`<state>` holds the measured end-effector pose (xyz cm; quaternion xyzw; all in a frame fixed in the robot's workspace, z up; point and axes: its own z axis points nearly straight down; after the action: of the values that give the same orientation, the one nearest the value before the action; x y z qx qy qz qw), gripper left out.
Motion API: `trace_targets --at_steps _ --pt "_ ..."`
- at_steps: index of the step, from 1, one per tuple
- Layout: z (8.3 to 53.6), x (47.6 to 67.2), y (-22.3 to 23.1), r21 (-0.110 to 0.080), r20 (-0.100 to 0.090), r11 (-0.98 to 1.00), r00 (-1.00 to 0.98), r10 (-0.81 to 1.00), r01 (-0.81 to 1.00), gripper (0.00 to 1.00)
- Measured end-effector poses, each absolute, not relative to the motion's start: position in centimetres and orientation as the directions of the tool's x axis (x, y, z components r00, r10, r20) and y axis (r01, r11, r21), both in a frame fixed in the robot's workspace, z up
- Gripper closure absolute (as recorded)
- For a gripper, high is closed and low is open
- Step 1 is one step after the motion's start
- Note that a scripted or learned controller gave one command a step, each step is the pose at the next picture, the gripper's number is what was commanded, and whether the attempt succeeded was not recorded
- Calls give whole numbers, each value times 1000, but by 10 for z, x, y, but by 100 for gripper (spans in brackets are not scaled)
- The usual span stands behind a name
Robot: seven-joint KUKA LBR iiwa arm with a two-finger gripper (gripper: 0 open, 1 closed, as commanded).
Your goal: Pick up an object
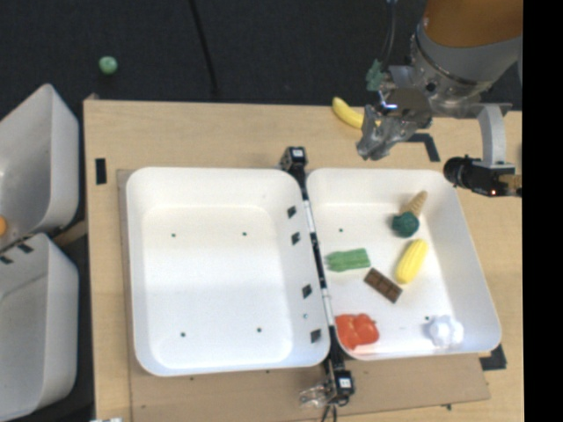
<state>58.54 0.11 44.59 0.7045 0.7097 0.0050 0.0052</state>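
- The gripper [376,143] hangs over the bench [202,130], just past the far rim of the right bin [369,200]. Its tip is a dark blur, so I cannot tell whether it is released or clenched.
- The arm [466,25] comes in from the upper right, with its orange band above the grey wrist.
- A banana [347,112] lies on the bench outside both bins. It is near the gripper, on its left in the view, and whether the two touch cannot be told.
- The other loose things lie in the right bin.
- A cone [406,220] with a teal scoop lies in the far part of the bin, its pale tip pointing toward the far right corner.
- A yellow piece [411,260] lies tilted, just nearer the camera than the cone.
- A green block [347,259] lies flat near the bin's left wall, level with the yellow piece.
- A brown bar [383,284] sits between the green block and the yellow piece, slightly nearer the camera.
- A red piece [356,331] lies in the near left corner.
- A white piece [442,331] lies by the near right rim.
- The left bin [211,262] sits beside the right one, their rims meeting.
- A green ball [107,64] lies on the dark floor beyond the bench, at far left.
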Motion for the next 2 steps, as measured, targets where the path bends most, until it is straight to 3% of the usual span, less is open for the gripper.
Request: trace_targets --at_steps 1,2 --pt "448 566 -12 2 -1 1 -1 1000 1000 100" --pt "458 559 -35 5 -2 0 0 1000 1000 100"
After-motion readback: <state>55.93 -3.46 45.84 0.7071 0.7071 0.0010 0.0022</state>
